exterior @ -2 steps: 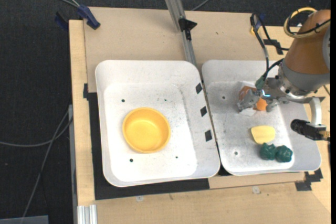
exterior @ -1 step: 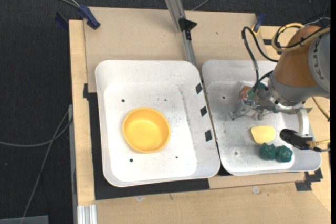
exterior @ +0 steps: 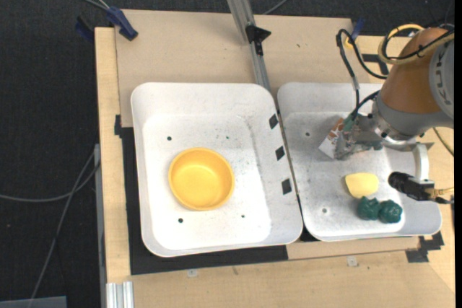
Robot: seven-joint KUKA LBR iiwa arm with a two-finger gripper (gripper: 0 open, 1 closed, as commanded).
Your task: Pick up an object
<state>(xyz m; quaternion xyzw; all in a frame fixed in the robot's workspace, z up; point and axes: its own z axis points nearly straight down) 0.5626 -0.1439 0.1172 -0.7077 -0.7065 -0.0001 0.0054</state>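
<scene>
A yellow bowl sits upright in the left bin. In the right bin lie a pale yellow lump and, just below it, a dark green lumpy object. My gripper hangs low over the right bin, up and to the left of the yellow lump, with the orange-banded arm behind it to the right. No object shows in the gripper.
A metal pole slants from the top down to the gap between the bins. Black clips mark the bins' shared edge. Cables loop by the arm. Blue clamps sit at the bench's back corners.
</scene>
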